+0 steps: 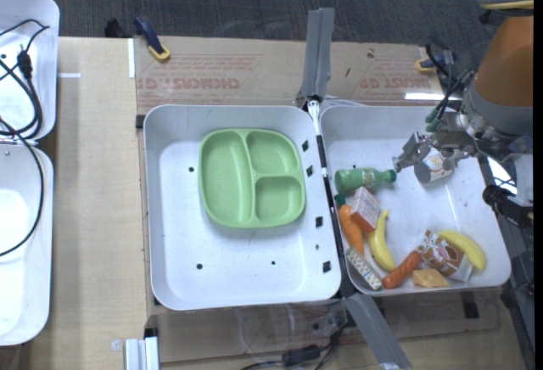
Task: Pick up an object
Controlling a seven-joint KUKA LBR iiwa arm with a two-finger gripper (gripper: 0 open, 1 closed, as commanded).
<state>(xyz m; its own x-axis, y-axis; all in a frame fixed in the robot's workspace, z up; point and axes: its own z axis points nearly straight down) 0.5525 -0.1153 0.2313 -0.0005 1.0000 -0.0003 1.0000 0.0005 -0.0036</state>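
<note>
My gripper (427,161) hangs over the upper middle of the right bin (475,199), open, with nothing between its fingers. Just left of it lies a green bottle (365,178) on its side. Below that are a small red and white carton (366,207), an orange carrot (350,227) and a yellow banana (381,241). Along the bin's front edge lie a red sausage (400,269), a printed snack packet (441,256), a yellow wedge (430,277) and a second banana (465,246).
The left bin (170,224) holds a green divided plate (252,177). A grey divider post (318,54) rises between the bins at the back. Cables and white trays (21,190) sit at the far left.
</note>
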